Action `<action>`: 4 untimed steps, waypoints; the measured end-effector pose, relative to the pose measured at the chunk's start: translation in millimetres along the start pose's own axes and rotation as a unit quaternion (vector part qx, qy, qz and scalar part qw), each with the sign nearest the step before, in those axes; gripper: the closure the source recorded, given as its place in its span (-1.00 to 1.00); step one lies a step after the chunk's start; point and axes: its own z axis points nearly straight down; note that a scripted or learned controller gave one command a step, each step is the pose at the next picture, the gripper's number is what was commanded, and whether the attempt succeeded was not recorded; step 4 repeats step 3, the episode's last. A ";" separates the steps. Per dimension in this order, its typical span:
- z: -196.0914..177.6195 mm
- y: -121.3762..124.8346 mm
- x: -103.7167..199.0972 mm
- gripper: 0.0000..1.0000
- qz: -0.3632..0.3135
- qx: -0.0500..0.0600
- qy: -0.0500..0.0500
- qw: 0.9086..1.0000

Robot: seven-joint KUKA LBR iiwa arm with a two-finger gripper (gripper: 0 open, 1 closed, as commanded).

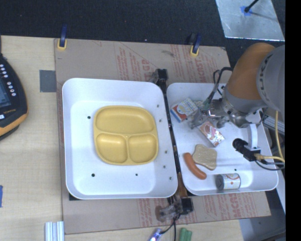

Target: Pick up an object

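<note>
White plastic formed the two shallow bins, which were set side by side on a sheet of brown cardboard (140,54) clipped over a pale wooden bench (25,174). The left bin (78,92) was occupied by a yellow three-compartment plate (125,134). In the right bin (185,182), the gripper (204,115) of the grey and orange arm was seen low near the middle, toward 12 o'clock. Whether it was spread or closed could not be told, and nothing was seen to be held in it.

A red and white crumpled packet (211,133) lay just below the gripper, and a blue and white packet (183,109) lay just beside it at 9 o'clock. A toy slice of bread (205,156) was placed toward 6 o'clock, a toy sausage (194,165) was touching it at 7 o'clock, and a small can (228,181) lay on its side against the rim at 5 o'clock.

The red and white packet was judged the likeliest target. A good grasp would probably be served by centring over its thickest fold, since thin crinkled film slips easily.

A teach pendant (5,102) rested at the bench's 9 o'clock edge. Beyond 12 o'clock, dark floor (115,9) was seen.
</note>
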 end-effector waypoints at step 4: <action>-128.6 -44.0 131.5 1.00 -0.002 0.002 0.001 1.000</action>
